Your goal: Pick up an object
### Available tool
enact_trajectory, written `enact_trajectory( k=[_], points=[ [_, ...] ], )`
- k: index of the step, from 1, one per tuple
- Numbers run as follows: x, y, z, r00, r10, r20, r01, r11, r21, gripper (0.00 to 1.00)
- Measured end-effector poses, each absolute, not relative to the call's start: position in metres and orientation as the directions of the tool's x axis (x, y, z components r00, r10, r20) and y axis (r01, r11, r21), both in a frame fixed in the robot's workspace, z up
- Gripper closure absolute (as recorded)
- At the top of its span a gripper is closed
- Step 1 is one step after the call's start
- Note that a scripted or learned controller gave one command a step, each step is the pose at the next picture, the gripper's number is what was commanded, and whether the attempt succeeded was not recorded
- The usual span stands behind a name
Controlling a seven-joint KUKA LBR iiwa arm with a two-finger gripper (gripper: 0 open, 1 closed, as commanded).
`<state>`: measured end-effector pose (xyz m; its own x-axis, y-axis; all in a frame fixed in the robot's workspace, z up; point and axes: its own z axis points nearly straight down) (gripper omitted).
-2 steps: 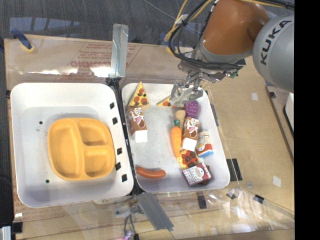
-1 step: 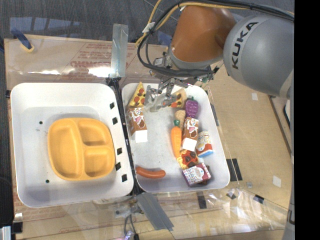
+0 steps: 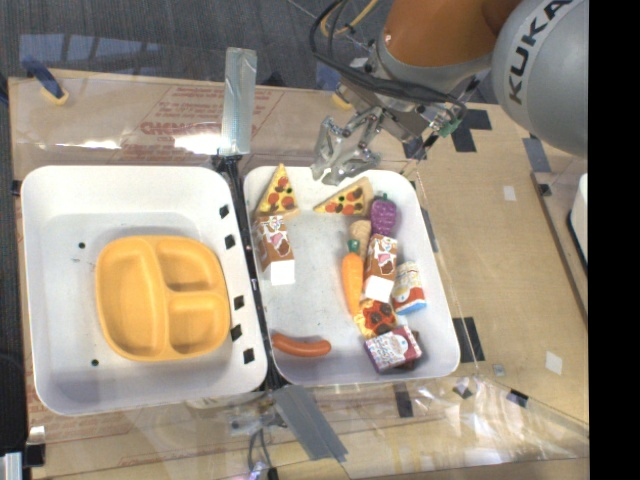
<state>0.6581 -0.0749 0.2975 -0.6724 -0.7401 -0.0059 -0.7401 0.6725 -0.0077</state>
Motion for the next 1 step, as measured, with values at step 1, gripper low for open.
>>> enact_trajectory(
  k=[1],
  points=[
    [0.6573, -0.1452, 0.3299, -0.577, -0.817, -0.002, -0.817, 0.577, -0.004, 1.00]
  ],
)
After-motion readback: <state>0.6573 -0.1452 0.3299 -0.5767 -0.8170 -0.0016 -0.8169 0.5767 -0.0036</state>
